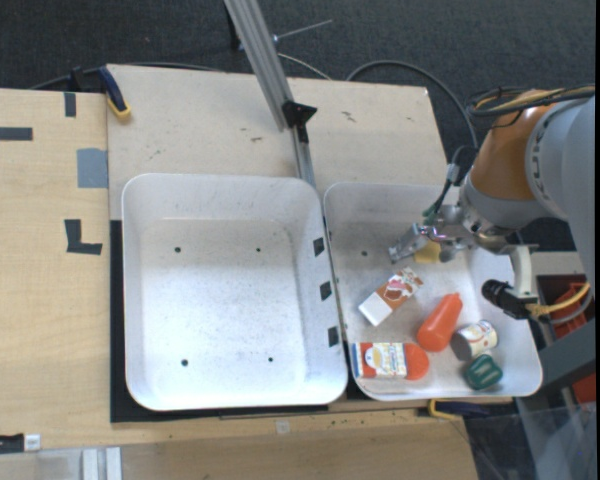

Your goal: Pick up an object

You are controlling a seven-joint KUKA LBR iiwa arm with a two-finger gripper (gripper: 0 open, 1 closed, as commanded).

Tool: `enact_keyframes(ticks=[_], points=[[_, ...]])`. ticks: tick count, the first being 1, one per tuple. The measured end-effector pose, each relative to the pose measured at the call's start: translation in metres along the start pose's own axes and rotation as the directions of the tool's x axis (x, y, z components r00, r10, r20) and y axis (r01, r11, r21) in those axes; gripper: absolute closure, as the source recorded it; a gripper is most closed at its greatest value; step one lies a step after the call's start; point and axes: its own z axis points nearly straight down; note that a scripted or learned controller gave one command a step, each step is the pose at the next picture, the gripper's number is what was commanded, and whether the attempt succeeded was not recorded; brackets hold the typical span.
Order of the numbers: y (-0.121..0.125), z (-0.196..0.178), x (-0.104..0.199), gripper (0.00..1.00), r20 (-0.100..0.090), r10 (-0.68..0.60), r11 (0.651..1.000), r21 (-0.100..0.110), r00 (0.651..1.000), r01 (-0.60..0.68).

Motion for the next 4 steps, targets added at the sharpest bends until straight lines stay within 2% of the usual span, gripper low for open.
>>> enact_keyframes(ticks=[1,3,4], points=[[0.0,-0.008,0.001,1.0,0.0,-0.001,1.0,0.001,1.0,0.001],[-0.004,-0.098,0.012,1.0,0.001,0.0,1.0,-0.004,1.0,0.0],[-0.003,-0.131,0.012,1.0,0.001,0.0,1.0,-0.004,1.0,0.0]])
